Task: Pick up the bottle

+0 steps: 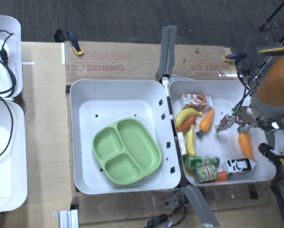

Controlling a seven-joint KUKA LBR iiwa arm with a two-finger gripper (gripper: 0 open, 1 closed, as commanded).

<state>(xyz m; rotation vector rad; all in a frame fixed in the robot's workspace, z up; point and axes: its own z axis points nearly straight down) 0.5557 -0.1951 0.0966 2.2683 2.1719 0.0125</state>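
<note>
The bottle [202,167] lies on its side at the front edge of the right bin [222,96]. It is green with a red and white label, and a green piece sits against its left end. My gripper [223,124] hovers over the bare middle of that bin, up and to the right of the bottle and well apart from it. Its metal fingers are open with nothing between them. The arm's orange band [276,84] is at the right edge of the view.
Around the gripper lie two bananas [190,141], an orange carrot [206,119] to its left and another carrot [245,145] to its lower right. A snack box [195,100] lies at the back, and a black-and-white box [239,165] beside the bottle. The left bin holds a green divided plate [127,151].
</note>
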